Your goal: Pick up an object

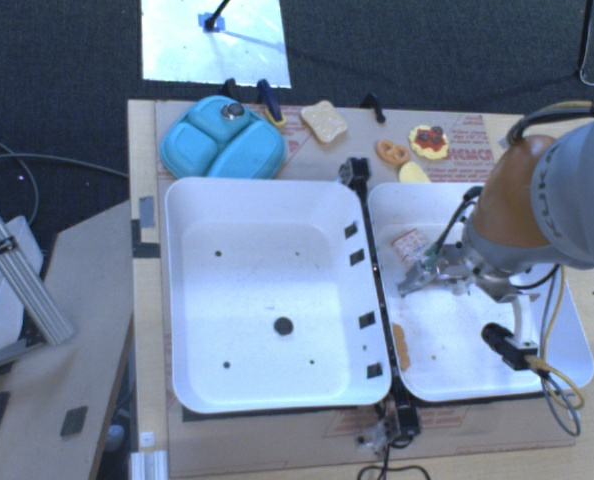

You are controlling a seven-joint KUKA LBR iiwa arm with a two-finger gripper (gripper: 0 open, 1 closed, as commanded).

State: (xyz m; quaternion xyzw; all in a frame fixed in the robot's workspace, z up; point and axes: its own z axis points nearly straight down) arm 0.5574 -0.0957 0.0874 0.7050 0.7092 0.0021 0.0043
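— Cracker (409,243), the small pinkish square one: where is it?
— In the right bin (567,313), near its back-left corner, just beside the jaws (414,279) and slightly behind them, toward the divider.
— Jaws gripping anything?
— I cannot tell; the tips are too small and blurred. Likely a short reach back.
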